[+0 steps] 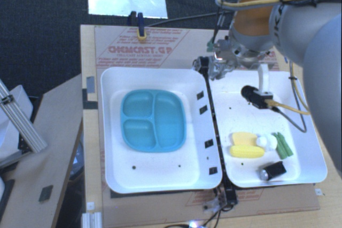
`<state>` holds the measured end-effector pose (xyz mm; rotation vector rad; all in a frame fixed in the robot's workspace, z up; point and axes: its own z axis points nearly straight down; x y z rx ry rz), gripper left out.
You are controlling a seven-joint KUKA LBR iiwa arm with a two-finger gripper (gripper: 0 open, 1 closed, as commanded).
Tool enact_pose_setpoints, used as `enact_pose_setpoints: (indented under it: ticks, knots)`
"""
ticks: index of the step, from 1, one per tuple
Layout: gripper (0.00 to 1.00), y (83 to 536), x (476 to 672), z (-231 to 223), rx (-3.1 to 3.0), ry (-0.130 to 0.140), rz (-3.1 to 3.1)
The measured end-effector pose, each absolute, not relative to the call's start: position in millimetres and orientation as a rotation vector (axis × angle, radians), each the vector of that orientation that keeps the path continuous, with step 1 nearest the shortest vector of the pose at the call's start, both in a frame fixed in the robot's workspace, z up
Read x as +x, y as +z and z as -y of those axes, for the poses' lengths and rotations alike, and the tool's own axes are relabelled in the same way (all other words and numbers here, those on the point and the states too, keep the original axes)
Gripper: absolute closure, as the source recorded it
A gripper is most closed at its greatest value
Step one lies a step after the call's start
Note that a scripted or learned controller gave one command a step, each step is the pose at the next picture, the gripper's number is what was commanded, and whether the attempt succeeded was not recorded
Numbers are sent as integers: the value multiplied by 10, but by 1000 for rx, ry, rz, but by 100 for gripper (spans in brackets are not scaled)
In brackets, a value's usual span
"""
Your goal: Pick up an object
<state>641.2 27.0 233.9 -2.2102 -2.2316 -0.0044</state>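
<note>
Claw (pixel 215 68): at the 11 o'clock corner of the right bin (pixel 307 167); whether apart or together cannot be told. Right bin, 5 o'clock area: corn cob (pixel 247 151), yellow block (pixel 243 139), white ball (pixel 262 141), green pods (pixel 282 144), black cylinder (pixel 273 170). Left bin (pixel 115 171): blue divided plate (pixel 154 119), centre.

Only thing I can actually read is "CHEMCAST GP" in red on the brown sheet (pixel 176 42), along its far edge. The smaller red lines around it are too tiny.
</note>
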Motion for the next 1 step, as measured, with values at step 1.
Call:
enact_pose_setpoints:
  ticks: [1]
  knots:
    - [100, 2216, 6421, -837, -2210, -4, 2232]
